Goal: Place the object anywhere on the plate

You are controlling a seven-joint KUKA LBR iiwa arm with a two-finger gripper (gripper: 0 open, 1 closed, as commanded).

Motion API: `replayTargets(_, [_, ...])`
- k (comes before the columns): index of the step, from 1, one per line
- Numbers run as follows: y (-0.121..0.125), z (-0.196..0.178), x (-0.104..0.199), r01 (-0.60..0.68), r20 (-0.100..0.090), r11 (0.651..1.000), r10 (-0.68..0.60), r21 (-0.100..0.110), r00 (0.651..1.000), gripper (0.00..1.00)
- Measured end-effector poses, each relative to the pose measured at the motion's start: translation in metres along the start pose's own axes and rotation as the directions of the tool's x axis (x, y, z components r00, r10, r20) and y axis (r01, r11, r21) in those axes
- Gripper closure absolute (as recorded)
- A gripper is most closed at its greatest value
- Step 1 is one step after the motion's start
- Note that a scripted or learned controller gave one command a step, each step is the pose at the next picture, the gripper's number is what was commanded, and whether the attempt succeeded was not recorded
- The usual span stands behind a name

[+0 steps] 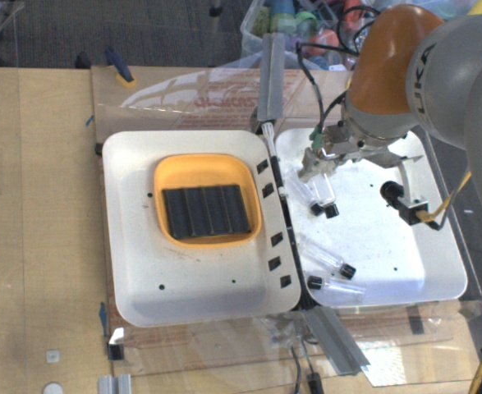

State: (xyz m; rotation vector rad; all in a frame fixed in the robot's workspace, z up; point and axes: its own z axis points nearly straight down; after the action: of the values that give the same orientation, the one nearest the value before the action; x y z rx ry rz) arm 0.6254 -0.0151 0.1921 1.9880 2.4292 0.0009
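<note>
Crate of colourful toys (339, 6) behind bins (134, 294).

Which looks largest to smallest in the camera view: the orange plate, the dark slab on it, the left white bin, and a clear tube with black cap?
1. Left white bin
2. Orange plate
3. Dark slab, lying within the plate's rim
4. Clear tube with black cap; the other tubes in the right bin look alike in size.
</note>
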Motion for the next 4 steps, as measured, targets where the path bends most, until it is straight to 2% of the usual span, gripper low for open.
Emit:
replayTargets(1, [0.000,0.000,0.000,0.001,0.000,1.000,-0.001,0.000,1.000,0.00])
replayTargets(2, [0.018,0.007,-0.055,0.056,0.000,0.998,-0.056,0.000,0.998,0.00])
replayTargets(3, [0.027,0.005,-0.077,0.129,0.001,0.992,-0.129,-0.002,0.992,0.00])
replayTargets(4, [0.032,-0.009,-0.054,0.155,0.001,0.988,-0.155,-0.002,0.988,0.00])
